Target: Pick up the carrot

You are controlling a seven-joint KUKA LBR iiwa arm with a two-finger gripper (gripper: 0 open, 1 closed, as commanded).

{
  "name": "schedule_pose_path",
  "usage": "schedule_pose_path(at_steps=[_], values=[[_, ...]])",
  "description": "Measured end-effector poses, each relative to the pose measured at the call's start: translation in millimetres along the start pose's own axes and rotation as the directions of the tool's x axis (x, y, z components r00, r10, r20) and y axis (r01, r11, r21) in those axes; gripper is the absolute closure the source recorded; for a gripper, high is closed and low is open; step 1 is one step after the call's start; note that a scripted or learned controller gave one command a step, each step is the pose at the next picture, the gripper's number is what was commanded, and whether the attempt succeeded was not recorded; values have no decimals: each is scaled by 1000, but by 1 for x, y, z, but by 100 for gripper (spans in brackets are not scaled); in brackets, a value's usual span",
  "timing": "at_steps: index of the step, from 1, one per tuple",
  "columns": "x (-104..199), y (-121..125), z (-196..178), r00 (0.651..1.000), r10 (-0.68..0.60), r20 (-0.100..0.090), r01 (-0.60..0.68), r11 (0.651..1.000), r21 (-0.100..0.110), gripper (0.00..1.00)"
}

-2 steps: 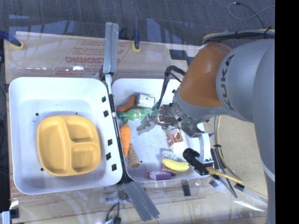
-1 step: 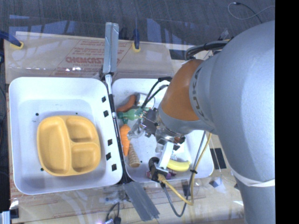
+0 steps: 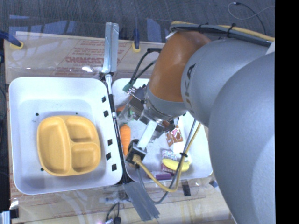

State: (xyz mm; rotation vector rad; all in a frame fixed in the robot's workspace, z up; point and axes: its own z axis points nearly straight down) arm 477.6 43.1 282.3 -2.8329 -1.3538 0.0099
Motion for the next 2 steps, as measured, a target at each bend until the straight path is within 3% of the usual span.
schedule_pose_path(at_steps=[1,2], values=[[39,-33,-138,998,58,0,-58,998,-3,0],[39,-33,-138,998,58,2,-58,998,-2,0]])
